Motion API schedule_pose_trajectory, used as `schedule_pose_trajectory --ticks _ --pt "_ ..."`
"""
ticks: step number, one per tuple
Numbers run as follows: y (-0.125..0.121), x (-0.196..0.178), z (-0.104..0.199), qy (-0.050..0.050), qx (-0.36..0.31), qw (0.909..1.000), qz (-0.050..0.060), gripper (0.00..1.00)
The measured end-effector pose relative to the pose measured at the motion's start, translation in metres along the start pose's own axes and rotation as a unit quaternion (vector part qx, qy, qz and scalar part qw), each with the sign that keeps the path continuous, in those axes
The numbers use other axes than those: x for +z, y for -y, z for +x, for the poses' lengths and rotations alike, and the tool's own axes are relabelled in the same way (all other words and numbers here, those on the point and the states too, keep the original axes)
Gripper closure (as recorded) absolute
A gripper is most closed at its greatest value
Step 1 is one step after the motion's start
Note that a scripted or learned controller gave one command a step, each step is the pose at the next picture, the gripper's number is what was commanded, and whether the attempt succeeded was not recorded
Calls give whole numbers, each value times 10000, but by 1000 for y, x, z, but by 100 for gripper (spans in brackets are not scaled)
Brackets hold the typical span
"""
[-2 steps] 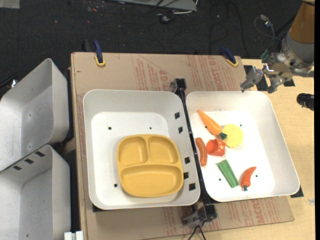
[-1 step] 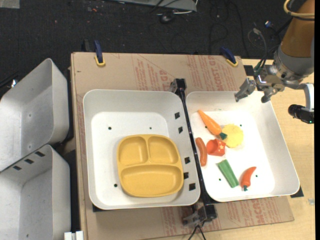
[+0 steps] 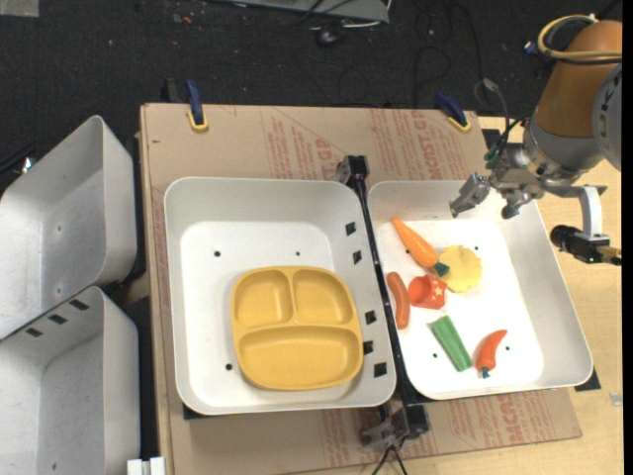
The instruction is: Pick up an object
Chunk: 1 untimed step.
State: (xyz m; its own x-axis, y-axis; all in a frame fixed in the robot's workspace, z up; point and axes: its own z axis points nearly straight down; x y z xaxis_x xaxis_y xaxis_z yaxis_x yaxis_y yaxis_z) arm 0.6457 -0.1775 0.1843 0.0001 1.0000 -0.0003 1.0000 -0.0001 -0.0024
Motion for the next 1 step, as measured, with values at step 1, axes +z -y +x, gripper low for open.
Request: schedule_pose_trajectory --ticks 1 --pt "-8 58 -1 -3 -15 10000 9 0"
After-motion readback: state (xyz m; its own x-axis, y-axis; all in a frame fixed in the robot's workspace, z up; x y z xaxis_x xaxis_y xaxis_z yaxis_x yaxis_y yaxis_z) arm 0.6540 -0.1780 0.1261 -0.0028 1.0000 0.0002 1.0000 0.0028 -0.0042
